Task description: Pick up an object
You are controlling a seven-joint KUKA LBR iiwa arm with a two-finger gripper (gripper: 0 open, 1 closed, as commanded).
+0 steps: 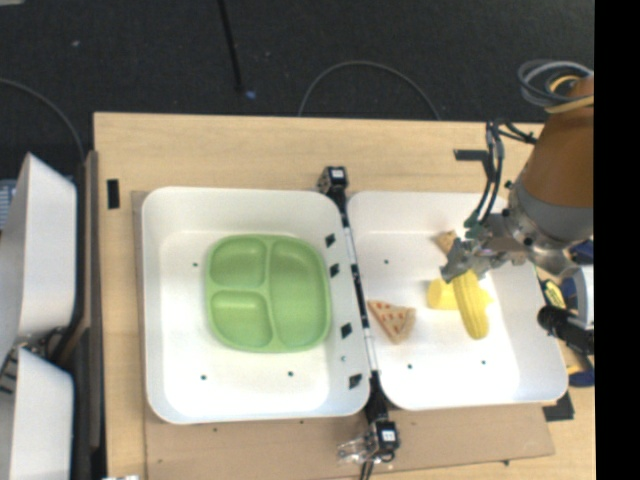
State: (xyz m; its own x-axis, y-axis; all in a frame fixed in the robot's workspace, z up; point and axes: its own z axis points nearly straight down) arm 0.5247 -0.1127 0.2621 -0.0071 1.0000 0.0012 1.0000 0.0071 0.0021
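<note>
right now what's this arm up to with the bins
A grey arm with an orange band reaches in from the right over the right bin. Its gripper is down at the top end of a yellow corn cob, next to a smaller yellow piece. Whether it has a grip on anything is hard to tell from here. A pizza slice toy lies near the divider, untouched. The left bin holds a green divided plate.
</note>
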